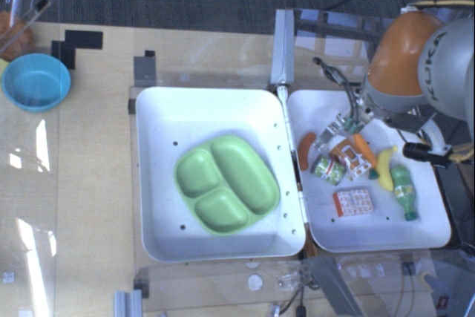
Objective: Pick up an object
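The right bin (415,234) holds several small items: a red sausage (305,150), a green can (326,169), an orange carrot (364,145), a yellow banana (384,168), a green bottle (404,191) and a red-and-white box (353,202). My gripper (344,127) hangs low in this bin's upper middle, just above the carrot and the can, with the sausage to its left. I see no item lifted off the bin floor.
In the left bin (159,130) lies a green divided plate (226,183). A blue bowl (35,81) stands on the bench at far left. The grey-and-orange arm (415,56) covers the right bin's upper right corner.
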Tool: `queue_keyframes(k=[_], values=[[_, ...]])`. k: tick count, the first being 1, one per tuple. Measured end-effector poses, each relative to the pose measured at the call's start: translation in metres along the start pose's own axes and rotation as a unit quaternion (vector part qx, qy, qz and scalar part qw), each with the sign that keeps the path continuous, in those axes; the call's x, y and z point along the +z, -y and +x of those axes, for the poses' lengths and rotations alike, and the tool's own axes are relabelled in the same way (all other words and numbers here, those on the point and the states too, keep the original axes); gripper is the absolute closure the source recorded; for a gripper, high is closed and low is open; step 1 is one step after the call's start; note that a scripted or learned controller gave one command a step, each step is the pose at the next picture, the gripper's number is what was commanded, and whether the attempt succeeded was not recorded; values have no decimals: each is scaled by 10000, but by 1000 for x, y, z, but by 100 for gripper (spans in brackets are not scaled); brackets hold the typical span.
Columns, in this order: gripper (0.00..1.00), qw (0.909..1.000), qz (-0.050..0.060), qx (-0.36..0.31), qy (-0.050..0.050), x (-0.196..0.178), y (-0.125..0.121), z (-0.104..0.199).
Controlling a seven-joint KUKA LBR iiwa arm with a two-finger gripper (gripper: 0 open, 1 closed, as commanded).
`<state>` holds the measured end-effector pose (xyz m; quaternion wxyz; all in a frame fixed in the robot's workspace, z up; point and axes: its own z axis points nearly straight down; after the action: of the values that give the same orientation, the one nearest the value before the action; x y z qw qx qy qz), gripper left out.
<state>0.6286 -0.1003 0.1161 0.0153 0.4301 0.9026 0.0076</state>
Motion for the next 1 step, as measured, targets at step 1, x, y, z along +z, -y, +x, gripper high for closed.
queue_keyframes(k=[1], values=[[0,9931,114,1169,-61,26,1,-32]])
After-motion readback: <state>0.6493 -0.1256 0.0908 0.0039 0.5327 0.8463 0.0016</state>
